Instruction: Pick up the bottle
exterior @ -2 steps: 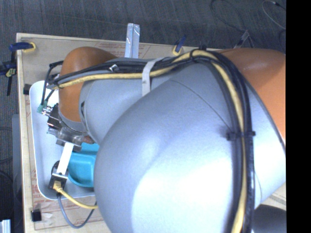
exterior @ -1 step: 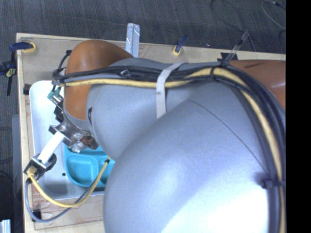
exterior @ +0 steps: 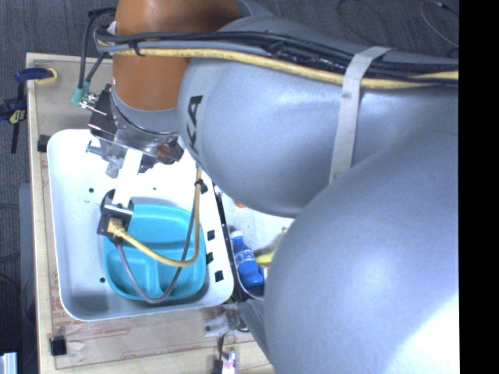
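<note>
Over the shallow white left bin, two-finger gripper sits beside a blue plastic tray; open or closed, can't tell. Blue-labelled plastic bottle lies in the right bin, half-hidden under the grey arm. Risk: descending here hits the tray and misses the bottle.

Arm casing: smooth grey shell, satin sheen, soft highlights. Orange band: smooth, semi-gloss. Strap round arm: pale, matt, cloth-like. White bin: smooth plastic look, faint gloss. Blue tray: glossy moulded plastic. Bottle: shiny blue plastic, mostly hidden. Bench: pale wood look, matt, scuffed. Floor: dark, rough, carpet-like.
</note>
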Tool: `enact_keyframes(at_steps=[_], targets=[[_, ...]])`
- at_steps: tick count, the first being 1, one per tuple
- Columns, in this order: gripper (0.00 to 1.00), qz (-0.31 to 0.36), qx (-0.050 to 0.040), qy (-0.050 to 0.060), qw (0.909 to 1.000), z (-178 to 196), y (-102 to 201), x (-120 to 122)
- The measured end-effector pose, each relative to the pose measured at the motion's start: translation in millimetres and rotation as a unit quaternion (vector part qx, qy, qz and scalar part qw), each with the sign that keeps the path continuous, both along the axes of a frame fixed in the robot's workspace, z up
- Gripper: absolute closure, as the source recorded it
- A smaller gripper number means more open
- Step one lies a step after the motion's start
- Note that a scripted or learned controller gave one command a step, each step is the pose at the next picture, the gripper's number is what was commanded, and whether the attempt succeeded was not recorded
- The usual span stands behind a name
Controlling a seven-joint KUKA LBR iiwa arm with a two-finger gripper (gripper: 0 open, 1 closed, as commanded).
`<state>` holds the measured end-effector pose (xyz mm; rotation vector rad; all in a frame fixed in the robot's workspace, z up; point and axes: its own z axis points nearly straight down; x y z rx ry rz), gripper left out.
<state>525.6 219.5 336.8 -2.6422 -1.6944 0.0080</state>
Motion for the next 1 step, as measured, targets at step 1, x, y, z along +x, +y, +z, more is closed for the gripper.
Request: enact_keyframes(at_steps=[1], targets=[[1.0, -0.291, -0.0017, -0.001, 0.9566, -55.7, -2.0, -15.8]])
